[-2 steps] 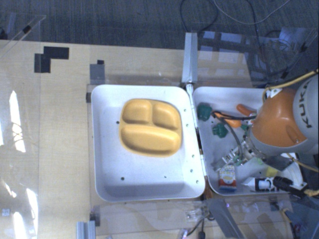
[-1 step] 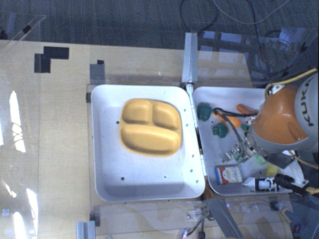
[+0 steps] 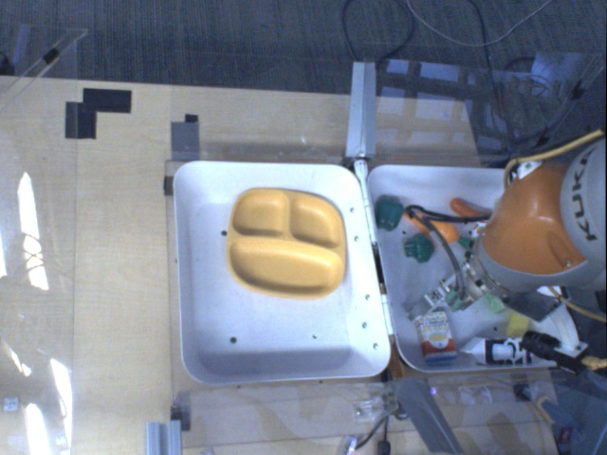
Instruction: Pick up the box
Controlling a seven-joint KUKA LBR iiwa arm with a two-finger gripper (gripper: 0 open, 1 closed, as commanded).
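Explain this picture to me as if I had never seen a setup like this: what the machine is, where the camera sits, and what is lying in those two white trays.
One camera looks down at a slant on a bench. The grey and orange shape at the right is a robot arm, reaching over the right tray. Its jaws sit low among the clutter; I cannot tell whether they are open. That tray holds a small box, two green pieces and other odds and ends. The left tray holds a yellow divided plate. Nothing is visibly held.

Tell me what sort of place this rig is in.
Most likely a robotics lab or test cell, not a home. Two white bins sit fixed on a wooden bench, loose cables trail over grey carpet behind, and the arm works among small test items, the box included.
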